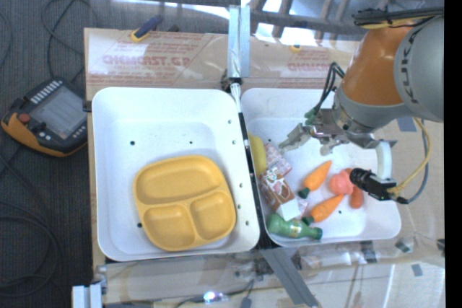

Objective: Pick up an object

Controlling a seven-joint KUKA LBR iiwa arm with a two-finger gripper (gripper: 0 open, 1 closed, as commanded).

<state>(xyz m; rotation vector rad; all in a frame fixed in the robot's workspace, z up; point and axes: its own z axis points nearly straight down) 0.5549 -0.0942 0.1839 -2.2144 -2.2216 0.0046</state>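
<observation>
The gripper (312,136) hangs over the right bin (289,112), fingers spread and grasping nothing; it sits just above the toy pile, likely lining up a descent; two carrots (315,179) lie below it beside a packet (276,180) and a green bottle (292,228), crowded against the bin's near wall; the left bin (144,104) holds a yellow tray (185,202).
</observation>
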